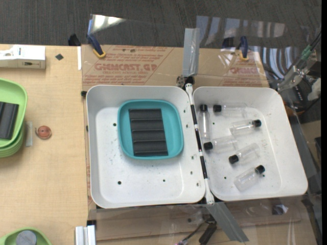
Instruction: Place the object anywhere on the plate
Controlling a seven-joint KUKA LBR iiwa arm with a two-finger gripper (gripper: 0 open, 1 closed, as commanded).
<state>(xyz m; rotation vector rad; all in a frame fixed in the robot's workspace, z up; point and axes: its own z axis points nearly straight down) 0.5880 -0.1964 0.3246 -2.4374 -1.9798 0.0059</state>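
Observation:
A teal square plate [124, 131] with rounded corners lies in the upper middle of the left white bin [107, 182]. A dark ridged insert [149, 131] covers the plate's centre. Several clear vials with black caps lie scattered in the right white bin [286, 182]. One vial [204, 124] lies along the bin's left wall. Another vial [246, 127] lies near the middle and a third vial [249, 175] sits toward the front.
Cardboard [133, 63] held by clamps lies behind both bins. On the wooden bench to the left are a green tray [13, 101], a small reddish disc [44, 131] and a white box [23, 57]. Cables and metal hardware [301, 70] crowd the upper right.

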